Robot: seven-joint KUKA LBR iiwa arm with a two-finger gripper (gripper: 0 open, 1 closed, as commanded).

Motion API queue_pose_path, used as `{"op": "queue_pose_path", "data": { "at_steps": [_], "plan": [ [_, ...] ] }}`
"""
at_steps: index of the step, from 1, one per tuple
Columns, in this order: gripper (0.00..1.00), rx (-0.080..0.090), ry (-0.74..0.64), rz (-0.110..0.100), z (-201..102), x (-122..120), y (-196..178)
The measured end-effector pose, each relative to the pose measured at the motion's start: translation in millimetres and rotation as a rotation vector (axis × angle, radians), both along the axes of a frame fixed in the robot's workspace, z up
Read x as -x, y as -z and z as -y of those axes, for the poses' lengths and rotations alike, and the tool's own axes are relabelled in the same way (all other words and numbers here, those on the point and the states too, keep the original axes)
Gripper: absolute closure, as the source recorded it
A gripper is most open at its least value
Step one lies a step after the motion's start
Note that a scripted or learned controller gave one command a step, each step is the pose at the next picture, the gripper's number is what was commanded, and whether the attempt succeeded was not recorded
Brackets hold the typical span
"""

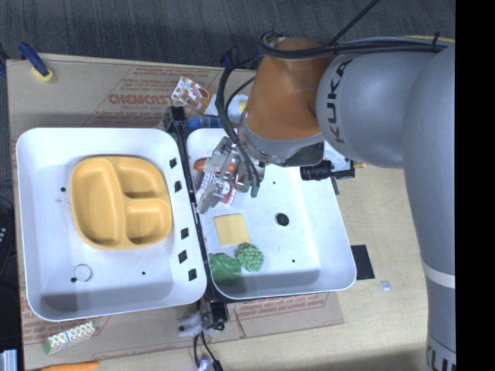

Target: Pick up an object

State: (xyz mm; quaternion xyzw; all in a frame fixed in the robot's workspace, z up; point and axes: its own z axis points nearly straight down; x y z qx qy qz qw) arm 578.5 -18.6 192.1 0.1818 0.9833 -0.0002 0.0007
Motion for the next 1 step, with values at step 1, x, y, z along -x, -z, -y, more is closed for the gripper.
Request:
{"op": "queue_pose_path", "data": {
  "at_steps": [1],
  "plan": [
    [0.0, 0.0, -0.309, -0.004, 12.7, 39.1, 0.2]
  ]
}}
